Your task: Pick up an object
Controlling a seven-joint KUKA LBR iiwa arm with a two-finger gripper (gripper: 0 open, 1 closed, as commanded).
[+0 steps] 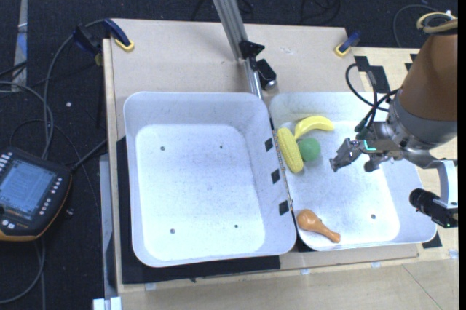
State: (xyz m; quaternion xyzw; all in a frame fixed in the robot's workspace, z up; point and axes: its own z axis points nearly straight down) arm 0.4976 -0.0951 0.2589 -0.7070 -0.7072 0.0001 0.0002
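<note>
Four candidates lying left of the tool (348,154); approach step, nothing gripped, open or closed impossible to tell. Next: lower onto green ball (311,149).

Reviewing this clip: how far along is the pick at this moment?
Early stage. Done: the arm has reached over the right bin. In hand: nothing visible; the end effector hovers right of the green ball. Left: grasp and lift something. The banana, corn and orange pear-shaped toy all lie in the bin.
</note>
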